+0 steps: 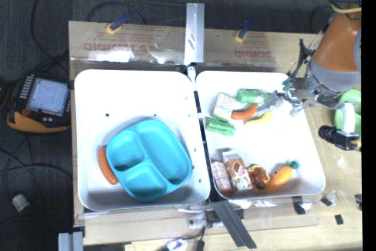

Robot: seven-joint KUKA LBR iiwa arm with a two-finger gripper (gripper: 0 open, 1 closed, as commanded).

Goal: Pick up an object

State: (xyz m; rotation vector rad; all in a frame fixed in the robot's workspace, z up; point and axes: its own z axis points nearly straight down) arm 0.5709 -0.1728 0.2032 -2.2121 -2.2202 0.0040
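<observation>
Both white bins (135, 82) look like smooth, slightly glossy plastic. The blue divided tray (150, 157) is smooth moulded plastic with a soft sheen. Just beside the gripper (271, 104), whose metal parts look dull grey, the toy foods look like plastic. The bench (88, 38) looks like matt wood under clear film.

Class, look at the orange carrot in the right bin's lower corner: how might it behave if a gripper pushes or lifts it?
The carrot looks tapered and rounded, so it would probably roll or pivot when nudged. Its smooth skin may slip between fingers. It is likely light.
</observation>
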